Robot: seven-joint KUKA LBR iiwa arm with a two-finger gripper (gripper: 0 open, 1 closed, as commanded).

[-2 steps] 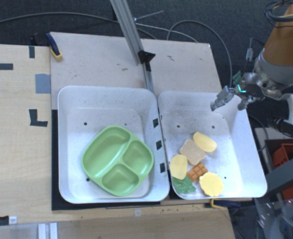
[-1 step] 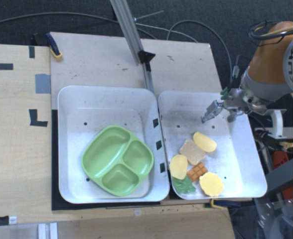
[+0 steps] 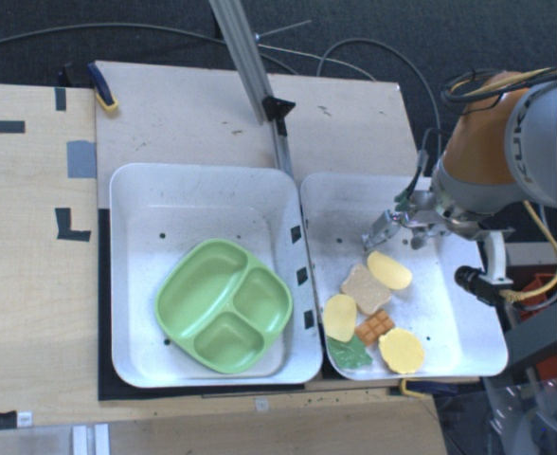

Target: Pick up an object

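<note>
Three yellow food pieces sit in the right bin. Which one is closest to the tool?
The oval pale-yellow piece, highest of the three, just below the tool. The other two lie lower, toward the bin's front edge.

Left bin (image 3: 127,254) holds a divided plate (image 3: 224,304). Right bin (image 3: 468,335) holds toy foods (image 3: 371,311) clustered at its front; pincer (image 3: 388,231) just behind them.

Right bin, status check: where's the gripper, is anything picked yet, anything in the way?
Gripper over right bin, nothing between its fingers. Food pieces clustered below it, nearest the yellow oval piece. Nothing blocking.
</note>
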